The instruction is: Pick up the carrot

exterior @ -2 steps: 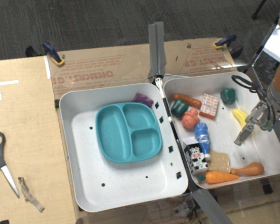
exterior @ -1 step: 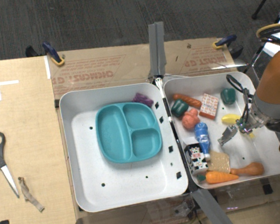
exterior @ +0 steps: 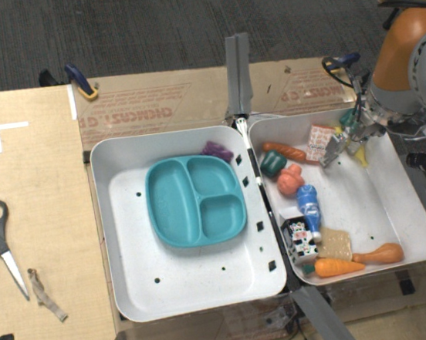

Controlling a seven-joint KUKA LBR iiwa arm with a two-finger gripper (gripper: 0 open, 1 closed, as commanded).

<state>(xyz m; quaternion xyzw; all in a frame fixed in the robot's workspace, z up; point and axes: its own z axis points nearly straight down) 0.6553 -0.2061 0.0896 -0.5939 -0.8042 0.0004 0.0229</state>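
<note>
The carrot (exterior: 339,267) lies on its side in the right bin (exterior: 401,179), against that bin's near wall; beside it, toward the bin's outer corner, rests a tan, sausage-like piece (exterior: 380,254), and just behind it a beige sponge-like block (exterior: 335,245); a blue bottle (exterior: 309,207) lies farther back toward the bin's middle; the claw (exterior: 338,147) hangs over the same bin's far end, well apart from the carrot, near a small printed carton (exterior: 320,140); whether it is parted or closed I cannot tell.
</note>
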